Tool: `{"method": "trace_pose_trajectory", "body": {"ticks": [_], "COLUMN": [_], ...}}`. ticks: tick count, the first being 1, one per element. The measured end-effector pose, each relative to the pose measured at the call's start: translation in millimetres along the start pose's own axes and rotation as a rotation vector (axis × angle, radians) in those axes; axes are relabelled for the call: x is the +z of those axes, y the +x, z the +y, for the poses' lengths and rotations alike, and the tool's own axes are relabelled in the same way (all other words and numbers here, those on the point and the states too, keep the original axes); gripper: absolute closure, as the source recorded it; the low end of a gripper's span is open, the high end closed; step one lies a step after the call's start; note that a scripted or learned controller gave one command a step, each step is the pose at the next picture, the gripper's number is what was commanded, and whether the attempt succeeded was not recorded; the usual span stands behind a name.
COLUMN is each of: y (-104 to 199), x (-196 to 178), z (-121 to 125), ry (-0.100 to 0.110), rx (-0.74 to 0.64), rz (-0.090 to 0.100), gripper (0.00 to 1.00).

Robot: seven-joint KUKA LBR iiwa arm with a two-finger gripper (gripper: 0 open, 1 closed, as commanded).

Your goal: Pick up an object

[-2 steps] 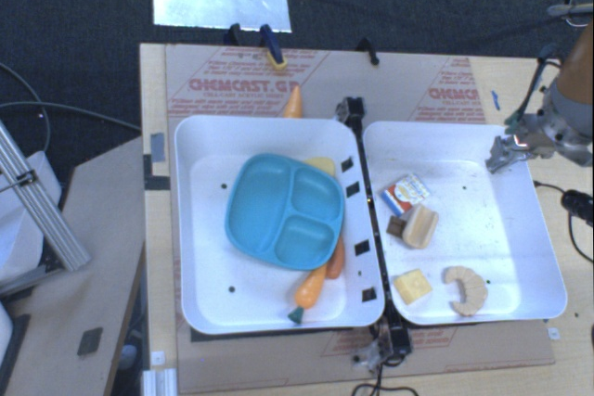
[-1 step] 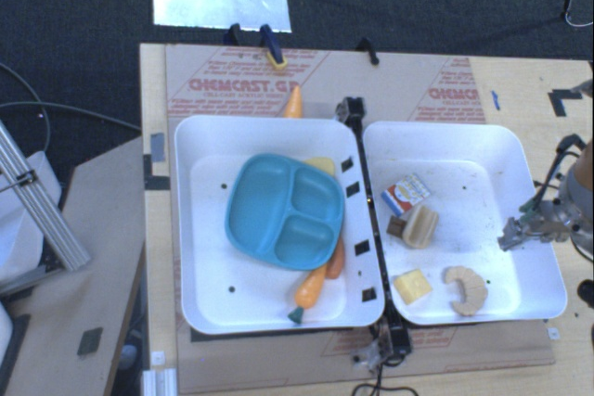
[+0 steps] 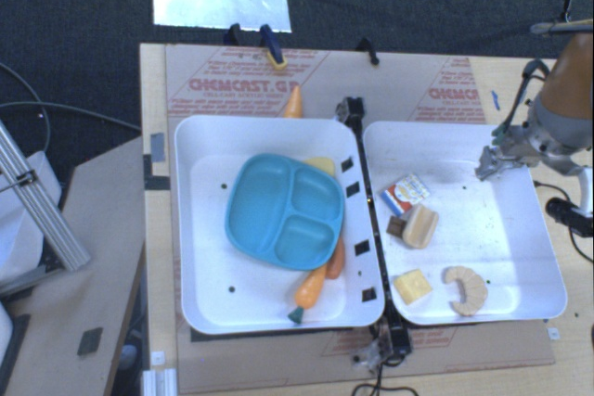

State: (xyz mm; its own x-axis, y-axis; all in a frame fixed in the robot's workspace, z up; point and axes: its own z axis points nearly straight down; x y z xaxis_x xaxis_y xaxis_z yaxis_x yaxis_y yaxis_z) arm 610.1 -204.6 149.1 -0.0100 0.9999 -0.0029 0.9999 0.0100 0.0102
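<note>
The cardboard [image 3: 278, 83] says "CHEMCAST" in red (partly cut off). The gripper [image 3: 490, 164] hangs over the right bin [image 3: 520, 227]; its grip is unclear. Small toys [image 3: 418, 225] lie below.

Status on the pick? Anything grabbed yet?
Nothing lifted yet. The gripper sits over the right white bin, near its upper right corner, apart from the items. The tan crescent-shaped piece, pale yellow square block and tan rounded block lie on the bin floor. Approach, grasp and lift remain.
</note>
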Motion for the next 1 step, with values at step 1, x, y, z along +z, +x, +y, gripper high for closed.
{"method": "trace_pose_trajectory", "body": {"ticks": [1], "y": [-1.4], "x": [37.1], "z": [-65.4], "ry": [0.016], "rx": [0.011], "rz": [0.004], "gripper": [1.00]}}
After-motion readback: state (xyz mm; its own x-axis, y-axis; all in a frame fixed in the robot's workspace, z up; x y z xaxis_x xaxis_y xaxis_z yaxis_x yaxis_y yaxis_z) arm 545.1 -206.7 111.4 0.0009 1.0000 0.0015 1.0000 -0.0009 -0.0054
